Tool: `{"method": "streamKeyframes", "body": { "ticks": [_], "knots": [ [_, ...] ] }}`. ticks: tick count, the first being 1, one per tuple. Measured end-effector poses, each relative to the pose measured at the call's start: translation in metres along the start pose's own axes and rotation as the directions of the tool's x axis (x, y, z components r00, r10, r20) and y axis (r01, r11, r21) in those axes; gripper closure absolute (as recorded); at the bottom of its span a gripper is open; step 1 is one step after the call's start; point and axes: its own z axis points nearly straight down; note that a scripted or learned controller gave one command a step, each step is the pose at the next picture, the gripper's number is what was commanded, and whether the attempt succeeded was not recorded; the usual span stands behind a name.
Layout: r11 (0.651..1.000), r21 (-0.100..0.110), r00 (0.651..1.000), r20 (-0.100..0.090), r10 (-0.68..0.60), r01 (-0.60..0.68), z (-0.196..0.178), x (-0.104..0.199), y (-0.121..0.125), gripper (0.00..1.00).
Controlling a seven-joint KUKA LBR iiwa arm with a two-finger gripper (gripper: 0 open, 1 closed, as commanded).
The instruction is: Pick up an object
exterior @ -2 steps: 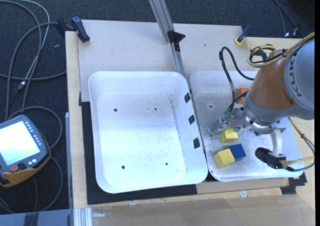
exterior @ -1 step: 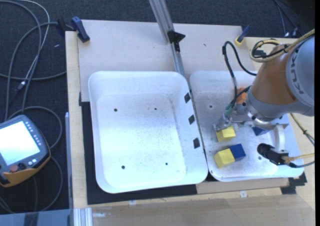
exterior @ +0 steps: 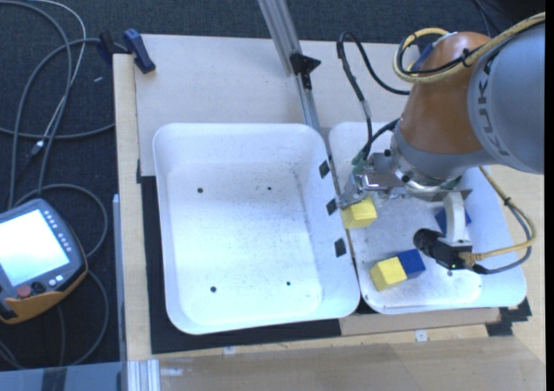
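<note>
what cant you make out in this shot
- Gripper: the wrist hides its fingers, so open or shut is unclear, as is any hold on the yellow block.
- Right bin: the arm covers its far part.
- Blue thing by the arm: mostly hidden, shape unclear.
- Pendant: cut by the left edge.

One camera is fixed above the bench (exterior: 216, 78) and looks down at a slant on both white bins (exterior: 173, 147), rather near; the arm (exterior: 485, 95) enters from the right, perhaps hiding part.
</note>
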Motion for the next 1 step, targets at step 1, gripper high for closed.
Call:
{"method": "streamKeyframes", "body": {
  "ticks": [1],
  "knots": [
    [1.0, 0.013, 1.0, 0.0, 0.003, -0.003, 0.0046, 0.0585, -0.0423, 1.0]
  ]
}}
